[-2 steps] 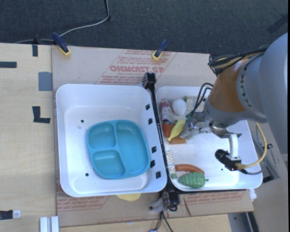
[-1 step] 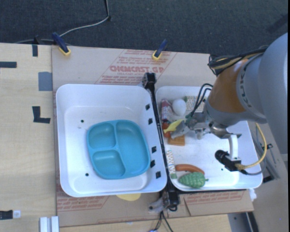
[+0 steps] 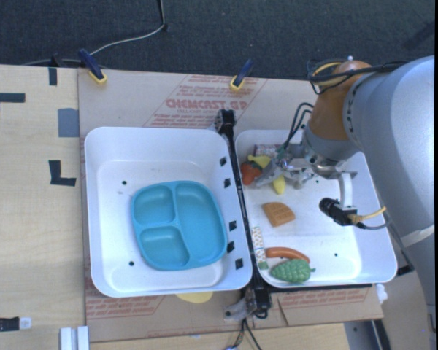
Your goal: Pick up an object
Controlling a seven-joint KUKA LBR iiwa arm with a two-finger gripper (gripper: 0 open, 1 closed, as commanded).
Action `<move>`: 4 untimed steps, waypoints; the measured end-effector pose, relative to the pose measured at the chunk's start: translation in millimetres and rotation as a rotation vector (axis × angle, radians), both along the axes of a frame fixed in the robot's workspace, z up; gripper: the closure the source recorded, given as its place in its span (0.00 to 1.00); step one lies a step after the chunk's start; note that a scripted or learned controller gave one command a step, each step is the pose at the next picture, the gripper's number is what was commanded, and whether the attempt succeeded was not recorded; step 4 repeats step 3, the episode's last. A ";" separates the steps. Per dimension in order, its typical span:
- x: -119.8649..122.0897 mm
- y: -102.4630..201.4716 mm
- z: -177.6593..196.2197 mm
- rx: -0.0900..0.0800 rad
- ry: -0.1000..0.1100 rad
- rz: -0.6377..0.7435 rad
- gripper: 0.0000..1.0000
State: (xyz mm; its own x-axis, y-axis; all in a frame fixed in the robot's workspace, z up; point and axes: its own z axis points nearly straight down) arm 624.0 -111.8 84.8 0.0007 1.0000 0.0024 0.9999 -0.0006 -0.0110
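Hovering hand (image 3: 282, 168) near small toys (image 3: 259, 168) (right bin (image 3: 365, 257)).

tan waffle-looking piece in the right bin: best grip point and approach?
The tan waffle piece lies flat on the right bin floor, clear of its neighbours. Probably best to come straight down from above and pinch across its shorter width, at its straighter edges. A side approach looks poor: it sits too low. The hand works above it, among the toys near the divider.
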 end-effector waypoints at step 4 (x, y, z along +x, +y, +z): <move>-25.8 82.4 101.0 -0.002 -0.011 0.002 1.00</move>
